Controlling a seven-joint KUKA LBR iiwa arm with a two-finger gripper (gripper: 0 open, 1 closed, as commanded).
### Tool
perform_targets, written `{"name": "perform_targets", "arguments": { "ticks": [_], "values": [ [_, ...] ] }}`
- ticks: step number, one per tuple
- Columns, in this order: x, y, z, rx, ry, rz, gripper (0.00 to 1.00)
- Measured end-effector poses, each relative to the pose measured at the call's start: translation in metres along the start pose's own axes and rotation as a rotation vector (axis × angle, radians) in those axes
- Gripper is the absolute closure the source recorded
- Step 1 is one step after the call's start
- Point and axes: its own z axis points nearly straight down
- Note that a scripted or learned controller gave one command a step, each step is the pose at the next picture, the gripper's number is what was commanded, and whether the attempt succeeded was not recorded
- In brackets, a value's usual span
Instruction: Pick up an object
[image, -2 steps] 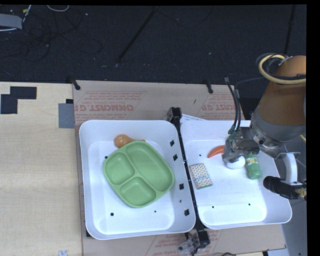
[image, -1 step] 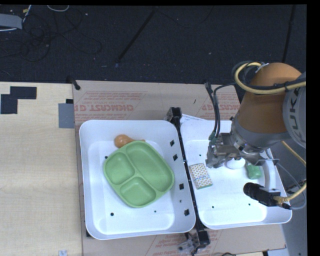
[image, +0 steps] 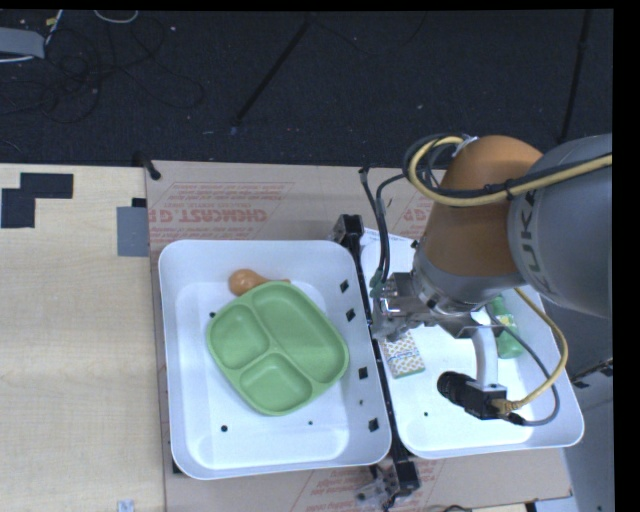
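The grey arm (image: 572, 232) bears large dark letters, of which "KU" shows. Red print on the cardboard sheet (image: 215, 203) stands upside down, unreadable.

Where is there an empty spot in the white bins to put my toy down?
The left bin has bare floor along its front edge, below the green plate, and a thinner strip by its left wall. The right bin is crowded: the arm hangs over it, above a patterned packet and a green thing.

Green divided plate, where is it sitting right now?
In the camera view, the green divided plate lies in the middle of the left bin, with a small orange object at its far edge.
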Motion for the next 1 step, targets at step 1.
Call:
{"name": "perform_targets", "arguments": {
  "ticks": [1],
  "values": [
    [0.0444,0.0052,-0.0011,-0.003,0.0,-0.001,1.0]
  ]
}}
